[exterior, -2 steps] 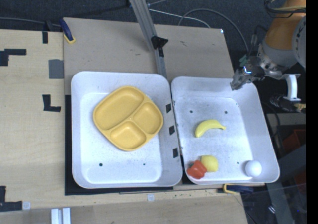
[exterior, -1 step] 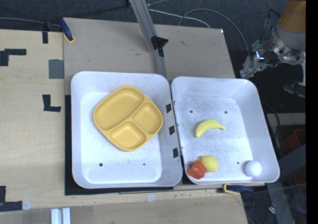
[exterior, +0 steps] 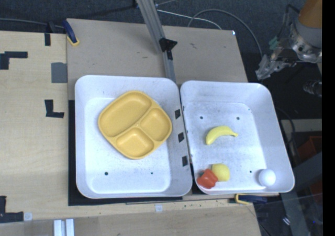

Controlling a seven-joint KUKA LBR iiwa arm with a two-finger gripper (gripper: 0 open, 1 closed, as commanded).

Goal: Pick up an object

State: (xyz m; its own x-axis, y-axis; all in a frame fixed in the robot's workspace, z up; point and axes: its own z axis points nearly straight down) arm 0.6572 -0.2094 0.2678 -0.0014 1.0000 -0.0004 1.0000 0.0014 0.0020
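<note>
Claw [exterior: 272, 62] parked way off past the right bin's far right corner, out over the dark floor, nowhere near anything yet. Can't tell its state, too blurry and small up there.

Right bin [exterior: 261, 93] has the pickable stuff: yellow banana [exterior: 220, 134] lying loose mid-bin, well apart from everything. Down in the near corner, a small yellow fruit, maybe a lemon [exterior: 221, 172], touching a red-orange piece [exterior: 208, 179]. White ball [exterior: 267, 177] tucked against the near right wall. Left bin [exterior: 84, 125] just holds a yellow divided plate [exterior: 135, 124].

Best bet, probably: go for the banana. Plenty of clear floor around it, no walls in the way. Come straight down over its middle, closing across the narrow width rather than along the curve. Skip the corner pair, too crowded, and the ball looks likely to roll out.
</note>
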